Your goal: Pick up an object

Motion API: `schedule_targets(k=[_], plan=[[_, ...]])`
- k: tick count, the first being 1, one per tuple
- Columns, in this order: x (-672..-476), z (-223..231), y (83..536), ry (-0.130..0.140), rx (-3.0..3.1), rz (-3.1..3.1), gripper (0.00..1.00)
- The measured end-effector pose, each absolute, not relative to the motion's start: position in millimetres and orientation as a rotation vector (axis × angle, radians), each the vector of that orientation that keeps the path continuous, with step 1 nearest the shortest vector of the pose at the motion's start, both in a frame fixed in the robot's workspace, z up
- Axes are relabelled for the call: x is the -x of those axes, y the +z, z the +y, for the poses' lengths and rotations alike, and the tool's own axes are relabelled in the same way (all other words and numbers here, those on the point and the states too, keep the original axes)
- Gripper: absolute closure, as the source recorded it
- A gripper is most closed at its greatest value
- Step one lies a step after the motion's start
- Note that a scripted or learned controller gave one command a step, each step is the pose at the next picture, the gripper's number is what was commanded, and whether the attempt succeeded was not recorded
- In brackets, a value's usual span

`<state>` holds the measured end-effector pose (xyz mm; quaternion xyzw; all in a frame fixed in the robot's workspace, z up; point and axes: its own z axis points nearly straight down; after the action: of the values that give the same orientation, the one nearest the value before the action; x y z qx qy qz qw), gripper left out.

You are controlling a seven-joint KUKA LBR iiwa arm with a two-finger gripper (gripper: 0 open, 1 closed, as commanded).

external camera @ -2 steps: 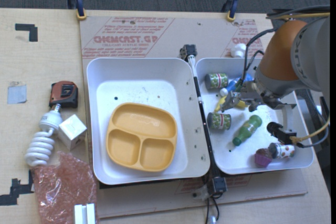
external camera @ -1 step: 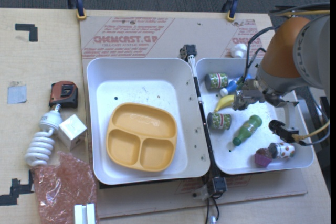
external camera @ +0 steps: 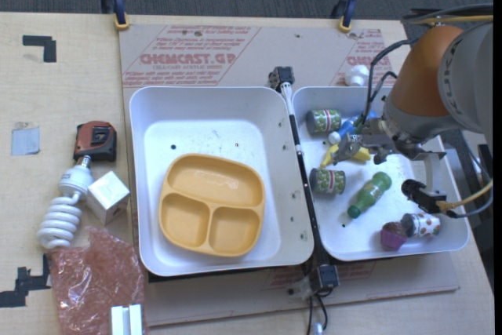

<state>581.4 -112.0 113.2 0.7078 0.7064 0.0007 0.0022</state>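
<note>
Clutter around the gripper (external camera: pixel 354 145) is what I struggle with most: its tip sits low in the right bin (external camera: pixel 451 239), mixed with a small yellow and blue object (external camera: pixel 357 154) I cannot identify, and I cannot tell whether that piece is touching the tool. The arm (external camera: pixel 439 82), grey with an orange band, covers the bin's upper right corner and is cut off at the right side of the frame. Below the gripper I see a short green can (external camera: pixel 328 181), a glossy green bottle (external camera: pixel 369 194) lying tilted, and near the bottom right a purple lump beside a patterned cup (external camera: pixel 409 230), too small to read. Another green can (external camera: pixel 323 121) lies toward the upper left of that bin. The left bin (external camera: pixel 149 169) holds a smooth, rounded yellow divided tray (external camera: pixel 210 205).
</note>
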Motion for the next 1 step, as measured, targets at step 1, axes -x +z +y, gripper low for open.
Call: schedule_targets(k=[1], plan=[[-582.2,-112.5,123.2,0.003,-2.219,2.215,1.0]])
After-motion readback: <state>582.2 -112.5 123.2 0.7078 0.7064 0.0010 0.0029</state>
